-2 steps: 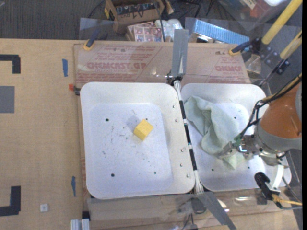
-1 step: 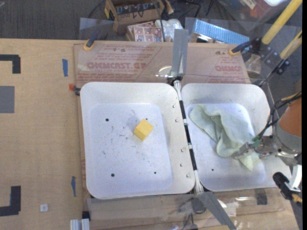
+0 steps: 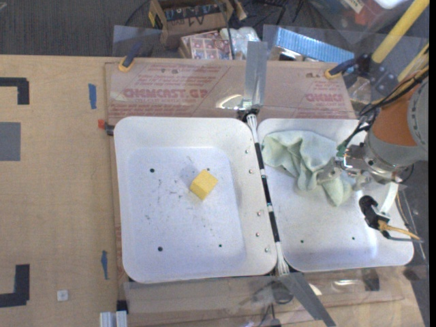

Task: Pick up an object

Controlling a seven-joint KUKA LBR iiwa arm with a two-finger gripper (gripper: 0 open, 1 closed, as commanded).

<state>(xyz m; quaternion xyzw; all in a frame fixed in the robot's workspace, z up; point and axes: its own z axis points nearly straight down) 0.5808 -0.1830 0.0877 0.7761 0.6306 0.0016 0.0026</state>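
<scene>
Two white bins sat side by side on the bench. A small yellow block (image 3: 204, 184) lay in the left bin (image 3: 136, 251), far from the claw (image 3: 338, 172). A pale green cloth (image 3: 298, 157) lay crumpled in the right bin (image 3: 327, 251). The claw pressed down on the cloth's right edge. I could not tell its grip.

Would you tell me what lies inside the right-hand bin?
The right bin holds a crumpled pale green cloth, with the gripper at its right edge. Anything beneath the cloth is covered.
</scene>
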